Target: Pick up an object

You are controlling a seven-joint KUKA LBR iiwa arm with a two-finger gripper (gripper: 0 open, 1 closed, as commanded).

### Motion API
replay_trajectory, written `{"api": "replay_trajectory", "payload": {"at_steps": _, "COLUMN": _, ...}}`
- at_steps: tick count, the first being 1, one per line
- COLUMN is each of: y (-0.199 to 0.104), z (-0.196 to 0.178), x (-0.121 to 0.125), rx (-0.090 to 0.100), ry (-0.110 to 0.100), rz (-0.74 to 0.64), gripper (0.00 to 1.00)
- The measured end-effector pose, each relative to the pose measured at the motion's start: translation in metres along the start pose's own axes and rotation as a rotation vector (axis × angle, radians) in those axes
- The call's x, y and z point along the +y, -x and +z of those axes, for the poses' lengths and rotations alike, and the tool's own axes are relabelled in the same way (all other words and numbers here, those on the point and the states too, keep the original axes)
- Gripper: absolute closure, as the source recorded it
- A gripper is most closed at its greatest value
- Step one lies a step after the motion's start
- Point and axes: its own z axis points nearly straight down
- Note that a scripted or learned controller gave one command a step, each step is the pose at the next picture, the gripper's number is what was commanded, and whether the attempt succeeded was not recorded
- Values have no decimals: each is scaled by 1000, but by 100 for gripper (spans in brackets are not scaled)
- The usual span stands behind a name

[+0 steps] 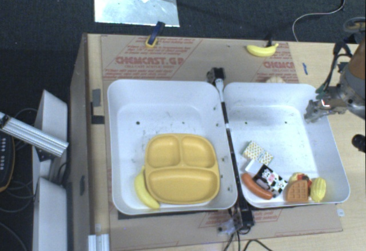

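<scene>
My gripper (316, 110) hangs over the right rim of the right bin (274, 104), well above the toys. Those toys lie in a cluster at the bin's near end: a checkered packet (258, 153), a red sausage (257, 186), a black-and-white cow toy (270, 179), a brown waffle (297, 191) and a yellow lemon-like piece (318, 188). The left bin (131, 101) holds a yellow divided plate (182, 167) with a yellow banana (144, 191) against its left edge. Nothing shows in the gripper.
A second banana (262, 48) lies on the cardboard behind the right bin, with a small pale object (276, 79) near the bin's far rim. A black divider clip (217, 75) sits between the bins. Cables trail at the upper right.
</scene>
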Motion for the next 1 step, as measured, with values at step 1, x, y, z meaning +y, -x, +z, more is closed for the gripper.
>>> {"api": "replay_trajectory", "payload": {"at_steps": 1, "y": 0, "z": -11, "x": 1, "rx": 0, "ry": 3, "rz": -2, "gripper": 100}}
